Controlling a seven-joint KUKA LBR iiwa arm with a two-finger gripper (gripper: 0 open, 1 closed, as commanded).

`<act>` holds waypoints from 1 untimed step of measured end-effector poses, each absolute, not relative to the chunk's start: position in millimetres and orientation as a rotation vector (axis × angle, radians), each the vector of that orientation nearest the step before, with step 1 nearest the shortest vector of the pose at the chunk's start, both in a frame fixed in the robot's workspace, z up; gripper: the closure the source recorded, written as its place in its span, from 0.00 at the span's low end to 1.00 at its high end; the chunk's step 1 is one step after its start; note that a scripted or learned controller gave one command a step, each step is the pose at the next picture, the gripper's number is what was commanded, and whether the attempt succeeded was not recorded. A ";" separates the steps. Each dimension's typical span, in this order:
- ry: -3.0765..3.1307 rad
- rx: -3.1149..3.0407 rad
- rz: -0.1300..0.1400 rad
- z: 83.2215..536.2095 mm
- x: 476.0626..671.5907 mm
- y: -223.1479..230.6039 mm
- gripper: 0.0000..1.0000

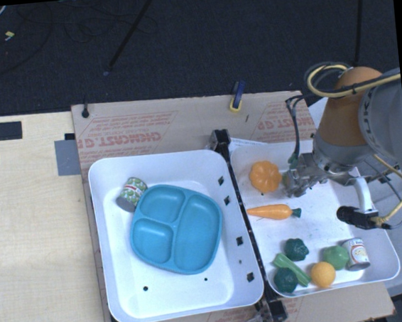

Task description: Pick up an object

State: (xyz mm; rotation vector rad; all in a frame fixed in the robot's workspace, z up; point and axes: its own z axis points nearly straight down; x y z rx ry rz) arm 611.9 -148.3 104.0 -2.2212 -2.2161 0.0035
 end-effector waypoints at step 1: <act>-2.222 -2.222 -0.001 148.2 609.9 -143.6 1.00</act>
